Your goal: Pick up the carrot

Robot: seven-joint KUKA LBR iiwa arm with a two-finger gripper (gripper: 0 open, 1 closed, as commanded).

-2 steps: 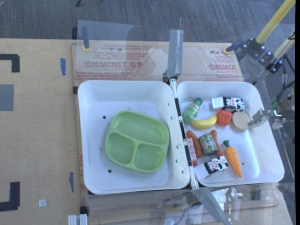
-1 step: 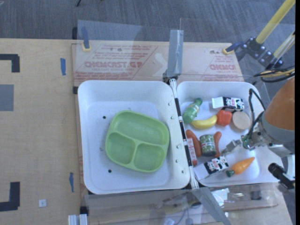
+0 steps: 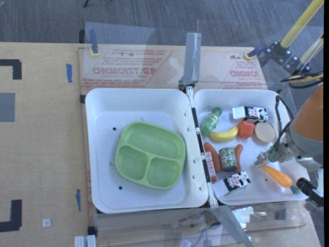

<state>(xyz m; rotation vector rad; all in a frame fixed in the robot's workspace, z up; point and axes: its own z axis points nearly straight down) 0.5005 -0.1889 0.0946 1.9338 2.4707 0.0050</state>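
Grey carpet borders a wooden bench point(image 3: 41, 153) on which two shallow white bins sit side by side. Left bin point(image 3: 103, 107): holds a green divided plate point(image 3: 150, 155) with three compartments and nothing else that can be made out. Right bin point(image 3: 226, 98): holds a cluster of toy foods, namely a green bottle point(image 3: 211, 120), a banana point(image 3: 224, 134), a red tomato-like piece point(image 3: 245, 129), a round tan disc point(image 3: 265, 133), a green can point(image 3: 227, 158) flanked by two reddish sausages point(image 3: 212, 157), and two small black-and-white cartons point(image 3: 255, 112), one near the far wall and one near the front edge. The carrot point(image 3: 278, 176) lies flat on the floor of the right bin near its front right corner, orange with a green end pointing toward the bin's right edge, apart from the other toys.

The arm enters from the right, and its gripper point(image 3: 271, 156) hangs just above and beside the carrot's pointed end. Whether the jaws are open or closed cannot be told at this slant and size. Nothing is seen between them.

Progress, as judged: the approach is made, but the carrot rests in the bin, ungrasped. Descent, closure on the carrot and the lift all remain.
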